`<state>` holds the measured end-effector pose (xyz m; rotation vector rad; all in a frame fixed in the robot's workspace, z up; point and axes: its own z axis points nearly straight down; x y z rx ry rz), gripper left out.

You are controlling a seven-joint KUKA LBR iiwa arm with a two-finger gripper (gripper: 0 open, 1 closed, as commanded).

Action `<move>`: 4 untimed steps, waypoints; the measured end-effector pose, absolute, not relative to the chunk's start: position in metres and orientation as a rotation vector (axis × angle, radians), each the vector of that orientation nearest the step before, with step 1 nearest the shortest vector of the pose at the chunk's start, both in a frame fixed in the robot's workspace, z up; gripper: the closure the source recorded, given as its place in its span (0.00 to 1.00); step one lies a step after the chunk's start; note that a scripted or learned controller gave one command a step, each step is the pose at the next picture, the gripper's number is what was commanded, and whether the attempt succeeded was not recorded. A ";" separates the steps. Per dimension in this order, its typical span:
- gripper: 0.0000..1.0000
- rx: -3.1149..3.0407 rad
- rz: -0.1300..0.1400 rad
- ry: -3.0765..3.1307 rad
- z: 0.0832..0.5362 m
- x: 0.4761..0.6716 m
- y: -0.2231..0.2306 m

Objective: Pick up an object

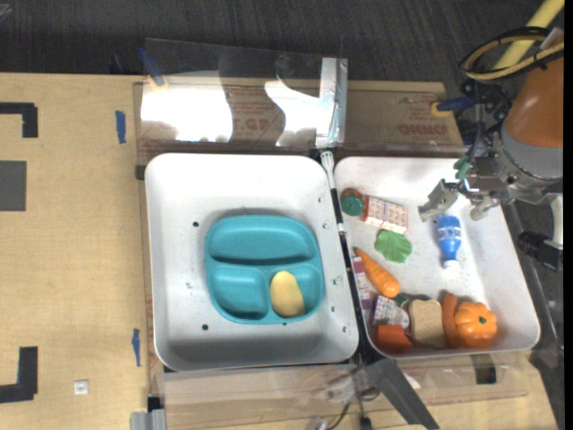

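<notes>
While the arm reaches in from the right, this is how things lie:
Gripper [458, 202]: fingers spread apart, holding nothing, above the right bin [524, 325].
Blue bottle [448, 240]: lying flat just below the fingers, long axis near-vertical in view.
Left bin [170, 195]: teal tray [260, 240] bearing a yellow potato [286, 293].

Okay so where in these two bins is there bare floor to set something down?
Left white bin: bare floor all around the teal divided plastic tray, widest along the back. Right white bin: open at the back, by the gripper, and right of the blue-and-white bottle. Crowded along its left wall and front, around the orange toy pumpkin.
</notes>
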<state>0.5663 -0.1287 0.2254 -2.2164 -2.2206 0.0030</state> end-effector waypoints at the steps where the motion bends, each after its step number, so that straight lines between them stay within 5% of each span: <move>1: 0.00 -2.160 0.009 -2.269 0.143 0.579 -0.202; 2: 0.00 -2.213 -0.001 -2.231 0.094 0.566 -0.198; 3: 1.00 -2.215 0.000 -2.226 0.101 0.566 -0.198; 4: 1.00 -2.303 -0.005 -2.141 0.201 0.604 -0.151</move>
